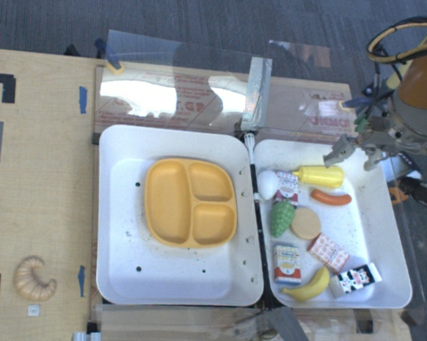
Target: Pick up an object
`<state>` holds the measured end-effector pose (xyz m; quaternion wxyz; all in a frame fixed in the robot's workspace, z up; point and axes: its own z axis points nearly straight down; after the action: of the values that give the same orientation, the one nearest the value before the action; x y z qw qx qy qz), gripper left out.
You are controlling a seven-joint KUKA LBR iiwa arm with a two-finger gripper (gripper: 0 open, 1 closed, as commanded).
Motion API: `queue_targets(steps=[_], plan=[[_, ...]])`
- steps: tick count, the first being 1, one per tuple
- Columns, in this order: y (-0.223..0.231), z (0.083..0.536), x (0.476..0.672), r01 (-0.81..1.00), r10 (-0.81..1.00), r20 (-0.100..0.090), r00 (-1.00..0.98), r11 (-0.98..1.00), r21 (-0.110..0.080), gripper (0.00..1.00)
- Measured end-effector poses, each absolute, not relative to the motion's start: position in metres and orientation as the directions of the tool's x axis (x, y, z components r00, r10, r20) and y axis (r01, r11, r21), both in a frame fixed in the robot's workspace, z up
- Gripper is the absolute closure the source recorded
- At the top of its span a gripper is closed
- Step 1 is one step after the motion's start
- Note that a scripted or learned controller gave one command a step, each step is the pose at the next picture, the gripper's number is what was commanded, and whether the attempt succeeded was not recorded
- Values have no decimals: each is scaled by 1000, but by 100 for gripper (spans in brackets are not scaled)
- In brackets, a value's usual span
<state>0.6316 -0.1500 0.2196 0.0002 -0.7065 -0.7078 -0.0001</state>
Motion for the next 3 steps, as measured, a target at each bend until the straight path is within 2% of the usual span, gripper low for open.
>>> queue_targets(steps=[1, 2, 3], plan=[[-162, 93, 641, 998, 998, 1, 68, -68, -8, 0], [-163, 107, 641, 998, 998, -1, 66, -66, -11, 100], [-163, 107, 642, 998, 998, -1, 66, -66, -9, 0]])
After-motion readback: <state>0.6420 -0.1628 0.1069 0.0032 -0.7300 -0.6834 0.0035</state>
